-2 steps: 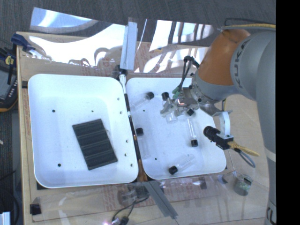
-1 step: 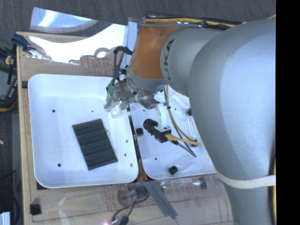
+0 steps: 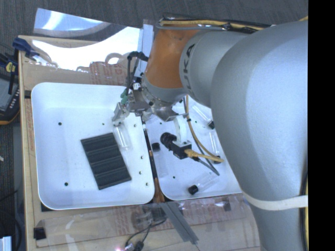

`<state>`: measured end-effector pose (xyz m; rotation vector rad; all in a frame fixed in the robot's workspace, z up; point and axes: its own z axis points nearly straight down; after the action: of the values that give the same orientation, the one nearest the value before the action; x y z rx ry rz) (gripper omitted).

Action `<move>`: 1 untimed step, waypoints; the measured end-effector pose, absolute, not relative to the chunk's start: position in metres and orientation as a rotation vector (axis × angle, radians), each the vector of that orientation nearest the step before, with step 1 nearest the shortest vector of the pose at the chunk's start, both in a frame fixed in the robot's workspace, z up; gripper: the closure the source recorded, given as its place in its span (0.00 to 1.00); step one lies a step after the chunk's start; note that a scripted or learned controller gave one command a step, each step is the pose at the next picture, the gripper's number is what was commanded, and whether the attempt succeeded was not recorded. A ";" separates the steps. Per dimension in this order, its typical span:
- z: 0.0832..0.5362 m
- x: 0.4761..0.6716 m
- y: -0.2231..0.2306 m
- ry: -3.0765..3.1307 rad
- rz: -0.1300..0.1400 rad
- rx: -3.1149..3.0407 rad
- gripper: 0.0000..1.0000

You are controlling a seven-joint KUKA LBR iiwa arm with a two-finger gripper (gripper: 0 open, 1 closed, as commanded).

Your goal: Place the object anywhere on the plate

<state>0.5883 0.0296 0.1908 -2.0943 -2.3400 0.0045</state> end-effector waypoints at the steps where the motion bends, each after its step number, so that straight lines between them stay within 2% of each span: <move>1: 0.130 0.535 0.107 -2.249 0.010 -2.187 0.00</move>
<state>0.5350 0.1070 0.1303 -2.1867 -2.2495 0.0096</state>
